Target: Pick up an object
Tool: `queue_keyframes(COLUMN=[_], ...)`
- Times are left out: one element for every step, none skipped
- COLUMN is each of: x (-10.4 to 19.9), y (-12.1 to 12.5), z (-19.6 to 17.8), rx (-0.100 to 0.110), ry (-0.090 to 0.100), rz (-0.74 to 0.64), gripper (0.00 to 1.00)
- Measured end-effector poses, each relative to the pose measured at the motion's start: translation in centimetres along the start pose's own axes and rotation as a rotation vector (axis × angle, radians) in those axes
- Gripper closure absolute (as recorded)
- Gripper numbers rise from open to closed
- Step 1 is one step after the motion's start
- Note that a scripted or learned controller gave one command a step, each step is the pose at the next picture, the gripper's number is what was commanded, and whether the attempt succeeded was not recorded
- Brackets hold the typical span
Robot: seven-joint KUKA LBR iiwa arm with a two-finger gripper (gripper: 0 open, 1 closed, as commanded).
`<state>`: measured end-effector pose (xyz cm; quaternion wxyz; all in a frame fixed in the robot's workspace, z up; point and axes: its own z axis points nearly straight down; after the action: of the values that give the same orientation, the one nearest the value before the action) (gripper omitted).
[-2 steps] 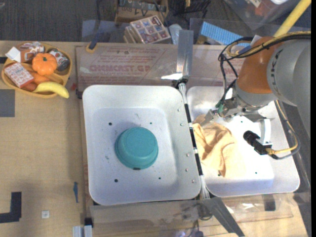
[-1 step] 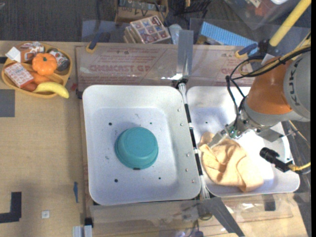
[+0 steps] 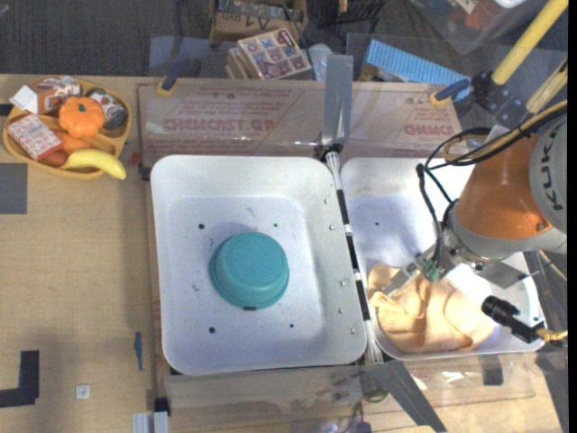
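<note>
- Bench (image 3: pixel 72 269): tan board running out well to the gripper's left, with black tape marks near its front edge.
- Left bin (image 3: pixel 180 197): white, shallow, just across the central divider from the gripper; broad bare floor on all sides of its one item.
- Right bin (image 3: pixel 379 188): white, directly beneath the gripper; its far half is open, its right rim is covered by the arm.
- Arm (image 3: pixel 505 206): grey with orange band, cut off at the right edge.
- Cloth (image 3: pixel 424 314): peach-coloured, crumpled, immediately below and in front of the gripper, pressed to the bin's front wall.
- Bowl (image 3: pixel 251 270): teal, overturned, well to the gripper's left.
- Basket of toy food (image 3: pixel 63 133): far left corner.
- Gripper (image 3: pixel 431 269): down at the cloth's upper edge; whether its fingers are apart or together, I cannot tell.
</note>
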<state>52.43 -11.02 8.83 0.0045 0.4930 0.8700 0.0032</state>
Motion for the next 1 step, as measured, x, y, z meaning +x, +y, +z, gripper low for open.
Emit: queue_keyframes(x=[-0.35], y=[-0.04], z=[-0.82], rx=[-0.003], ry=[-0.002], rz=[0.007], gripper=[1.00])
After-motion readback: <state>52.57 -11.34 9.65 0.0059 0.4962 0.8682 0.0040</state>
